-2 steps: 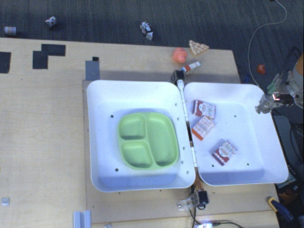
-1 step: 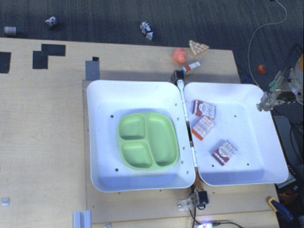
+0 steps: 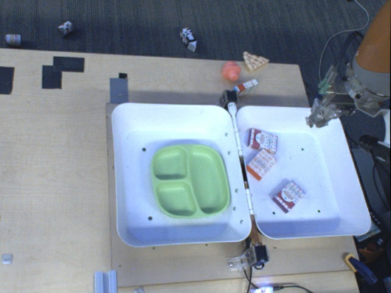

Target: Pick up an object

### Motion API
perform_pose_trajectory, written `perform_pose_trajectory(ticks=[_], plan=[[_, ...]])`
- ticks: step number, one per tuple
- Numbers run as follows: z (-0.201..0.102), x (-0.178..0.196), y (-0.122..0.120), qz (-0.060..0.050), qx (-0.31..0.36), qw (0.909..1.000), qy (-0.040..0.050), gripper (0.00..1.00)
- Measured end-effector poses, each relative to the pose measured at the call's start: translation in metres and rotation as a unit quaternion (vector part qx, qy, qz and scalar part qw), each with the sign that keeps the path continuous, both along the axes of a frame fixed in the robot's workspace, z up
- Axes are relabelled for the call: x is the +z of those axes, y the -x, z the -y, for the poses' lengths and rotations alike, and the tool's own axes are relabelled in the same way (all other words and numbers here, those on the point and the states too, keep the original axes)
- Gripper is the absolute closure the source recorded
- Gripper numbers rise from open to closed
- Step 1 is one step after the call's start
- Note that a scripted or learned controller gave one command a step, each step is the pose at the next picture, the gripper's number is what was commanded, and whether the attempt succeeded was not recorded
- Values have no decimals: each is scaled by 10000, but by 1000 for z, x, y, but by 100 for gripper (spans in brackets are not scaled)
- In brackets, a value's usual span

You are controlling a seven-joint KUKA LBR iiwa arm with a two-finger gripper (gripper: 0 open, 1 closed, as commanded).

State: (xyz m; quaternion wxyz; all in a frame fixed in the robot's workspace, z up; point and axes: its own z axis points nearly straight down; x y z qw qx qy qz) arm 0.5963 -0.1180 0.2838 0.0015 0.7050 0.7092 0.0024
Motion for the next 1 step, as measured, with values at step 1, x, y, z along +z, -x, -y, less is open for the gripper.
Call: perform_pose_trajectory(ticks=[1], plan=[[-60, -69, -18, -20, 0, 10000, 0, 100]])
